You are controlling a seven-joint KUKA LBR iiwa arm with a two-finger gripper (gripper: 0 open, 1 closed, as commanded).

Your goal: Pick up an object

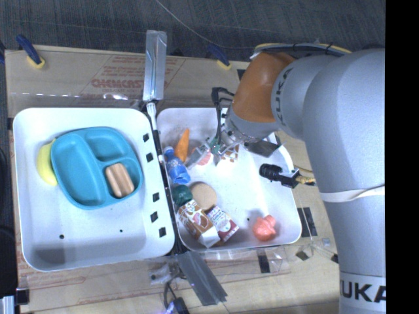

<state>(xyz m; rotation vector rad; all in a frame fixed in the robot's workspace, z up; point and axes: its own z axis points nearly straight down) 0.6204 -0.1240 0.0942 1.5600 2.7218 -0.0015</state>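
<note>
A: What crowds the right bin [288, 205]?
B: The grey arm [327, 97] reaches in, marked "KUKA". Its gripper [219, 148] sits low by the far wall, over a small packet [226, 153]; I cannot tell how the jaws stand.
A: And nearby?
B: A carton [208, 224], bun [203, 193], blue bottle [175, 167], pink toy [265, 227] and carrot [182, 144]. The left bin [39, 241] holds a blue tray [85, 165].

White bins: two, a left bin [26, 241] and a right bin [288, 231].
Left bin: one blue divided tray [82, 169]; one hot dog bun [119, 179]; one banana [44, 163].
Right bin: one carrot [182, 144]; one blue bottle [176, 169]; one round tan piece [204, 194]; two small cartons [196, 222] [224, 222]; one pink item [265, 227].
</note>
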